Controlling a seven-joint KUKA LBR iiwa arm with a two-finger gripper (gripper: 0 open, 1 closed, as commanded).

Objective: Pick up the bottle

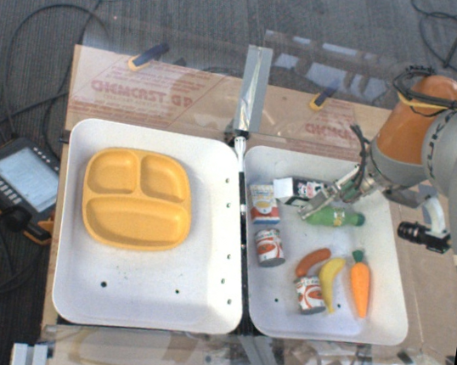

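Note:
The green bottle (341, 218) lies on its side in the right bin (387, 323), near the bin's back, pointing left to right. My gripper (318, 204) reaches down from the right at a slant. Its tip sits at the bottle's left end, touching or just above it. The tip covers part of that end. The bottle rests on the bin floor.
Left of the gripper lie a small white carton (284, 187) and a dark packet (305, 186). Three cans (265, 204) (269, 246) (309, 294), a sausage (313, 260), a banana (330, 279) and a carrot (359, 287) share the right bin. The left bin holds a yellow sectioned tray (136, 198).

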